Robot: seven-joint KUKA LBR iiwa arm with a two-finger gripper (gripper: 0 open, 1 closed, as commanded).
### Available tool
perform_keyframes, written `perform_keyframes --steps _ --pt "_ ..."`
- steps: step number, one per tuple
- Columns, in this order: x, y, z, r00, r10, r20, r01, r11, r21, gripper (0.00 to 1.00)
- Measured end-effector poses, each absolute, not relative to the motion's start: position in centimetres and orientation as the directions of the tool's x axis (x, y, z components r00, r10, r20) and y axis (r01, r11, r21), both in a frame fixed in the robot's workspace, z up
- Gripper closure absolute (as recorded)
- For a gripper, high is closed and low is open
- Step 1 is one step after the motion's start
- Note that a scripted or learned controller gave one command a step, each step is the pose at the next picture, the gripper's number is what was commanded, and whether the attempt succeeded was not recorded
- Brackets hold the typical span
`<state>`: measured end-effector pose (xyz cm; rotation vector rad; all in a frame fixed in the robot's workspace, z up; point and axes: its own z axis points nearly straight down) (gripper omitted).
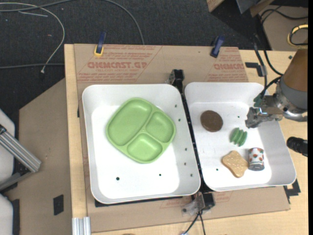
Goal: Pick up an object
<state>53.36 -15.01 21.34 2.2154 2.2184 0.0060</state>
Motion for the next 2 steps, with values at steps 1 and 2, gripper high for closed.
perform_keyframes --steps 1,2 --pt "53.4 -15.1 25.7 -0.002 1.000 -0.001 1.000 0.002 0.005 1.00" --pt "53.5 -15.1 27.6 -0.001 1.000 -0.001 1.000 0.001 0.003 1.00"
